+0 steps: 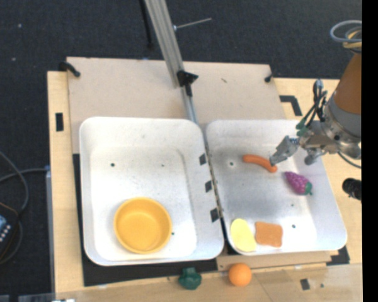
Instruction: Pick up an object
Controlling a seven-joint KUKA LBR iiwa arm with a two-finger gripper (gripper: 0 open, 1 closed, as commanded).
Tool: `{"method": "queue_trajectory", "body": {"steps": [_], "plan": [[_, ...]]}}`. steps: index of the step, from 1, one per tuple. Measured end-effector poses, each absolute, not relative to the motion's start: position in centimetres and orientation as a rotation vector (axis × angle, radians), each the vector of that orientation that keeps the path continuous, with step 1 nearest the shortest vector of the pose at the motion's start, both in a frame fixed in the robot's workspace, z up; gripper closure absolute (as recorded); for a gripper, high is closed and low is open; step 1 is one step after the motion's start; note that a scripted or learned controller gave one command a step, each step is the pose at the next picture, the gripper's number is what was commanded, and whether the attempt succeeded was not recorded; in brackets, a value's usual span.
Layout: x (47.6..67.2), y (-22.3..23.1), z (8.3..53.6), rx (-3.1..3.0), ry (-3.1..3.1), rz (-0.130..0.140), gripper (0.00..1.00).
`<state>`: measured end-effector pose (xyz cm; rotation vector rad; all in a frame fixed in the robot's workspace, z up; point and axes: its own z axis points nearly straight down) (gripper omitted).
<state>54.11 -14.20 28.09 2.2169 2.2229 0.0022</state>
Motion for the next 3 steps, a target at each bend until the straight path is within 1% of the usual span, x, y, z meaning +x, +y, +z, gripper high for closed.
{"method": "queue_trajectory", "body": {"steps": [1, 2, 3], "plan": [[54.1, -14.2, 28.1, 2.218, 2.221, 0.003, 0.00], [54.8, -14.0, 22.2, 2.224, 2.223, -0.005, 0.00], [54.6, -14.1, 15.8, 2.225, 2.224, -0.006, 0.00]]}}
